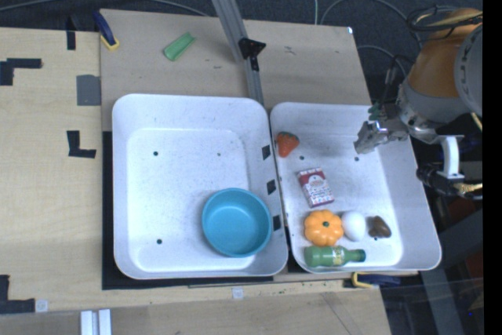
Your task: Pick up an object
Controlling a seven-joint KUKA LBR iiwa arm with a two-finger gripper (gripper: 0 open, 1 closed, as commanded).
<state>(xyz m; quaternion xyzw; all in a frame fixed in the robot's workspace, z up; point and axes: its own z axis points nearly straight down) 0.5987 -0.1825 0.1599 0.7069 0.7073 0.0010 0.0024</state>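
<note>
Nothing has been picked up yet, as far as I can see from here. The arm's jaws [369,139] hang over the upper right part of the right bin [408,192], above a bare patch of its floor, and nothing sits between them; whether they are spread or closed I cannot tell from this angle. All the candidates lie on the bin floor: a small strawberry [288,143] near the bin's upper left corner, a red and white carton [315,187] below it toward the middle, and along the front edge an orange pumpkin [323,227], a white egg [354,226] touching it, a brown lump [380,227] just beside the egg, and a green bottle [334,256] lying flat under the pumpkin. The left bin [141,169] holds a blue bowl [235,221] near its front right corner. I'd judge the whole job remains: choosing a target, coming down on it, closing and lifting. The carton looks nearest to the jaws, the front cluster well apart from them.
</note>
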